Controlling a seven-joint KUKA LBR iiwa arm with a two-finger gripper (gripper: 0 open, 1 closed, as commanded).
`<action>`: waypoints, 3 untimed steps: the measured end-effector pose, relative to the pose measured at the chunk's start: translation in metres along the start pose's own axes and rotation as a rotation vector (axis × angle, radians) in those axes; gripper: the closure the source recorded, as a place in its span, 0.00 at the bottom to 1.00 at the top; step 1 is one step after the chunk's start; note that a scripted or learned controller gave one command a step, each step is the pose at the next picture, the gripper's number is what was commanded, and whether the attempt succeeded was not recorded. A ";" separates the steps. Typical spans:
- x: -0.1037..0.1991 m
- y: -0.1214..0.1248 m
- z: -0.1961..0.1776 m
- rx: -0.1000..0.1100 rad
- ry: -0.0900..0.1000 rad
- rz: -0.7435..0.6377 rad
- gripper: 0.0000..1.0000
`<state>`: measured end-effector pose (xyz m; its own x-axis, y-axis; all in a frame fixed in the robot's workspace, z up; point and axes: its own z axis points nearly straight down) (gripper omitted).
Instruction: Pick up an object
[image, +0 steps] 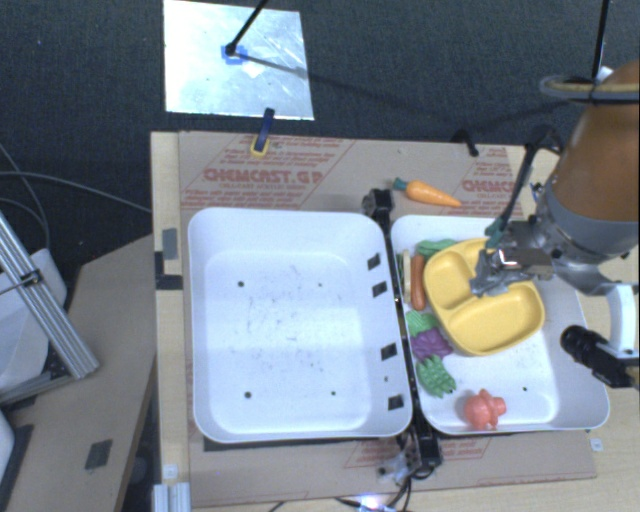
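Reaching in from the right, the grey arm (600, 170) with its orange band hangs over the right bin (570, 400), its gripper (497, 268) down at the far right part of a yellow divided dish (480, 300). The metal of the claw sits right on the dish's rim and inner wall, but whether it is spread or pressed together cannot be told from this angle. The dish lies tilted in the far half of the right bin, resting over other items. A green leafy piece (435, 246) pokes out at its far left edge; an orange stick-like piece (418, 283) lies along the bin's left wall just beside the dish. Nearer, a purple piece (430, 343) touches the dish's near left corner, and a green ridged piece (436, 376) lies just near of that. A pink-orange toy (482, 409) sits apart at the near side of the bin. Outside the bins, a toy carrot (428, 192) lies on the cardboard sheet (300, 170) at the far side. The left bin (290, 325) shows faint scuffs and small dark dots on its floor.
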<state>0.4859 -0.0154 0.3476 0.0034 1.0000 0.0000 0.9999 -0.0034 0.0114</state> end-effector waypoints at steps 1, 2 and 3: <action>-0.003 0.036 0.090 0.016 -0.001 -0.003 1.00; 0.041 0.008 0.080 0.012 0.002 -0.011 1.00; 0.093 0.001 -0.014 0.000 0.004 -0.015 1.00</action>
<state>0.4873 0.0775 0.3615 -0.0114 0.9999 0.0041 0.9999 0.0113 0.0112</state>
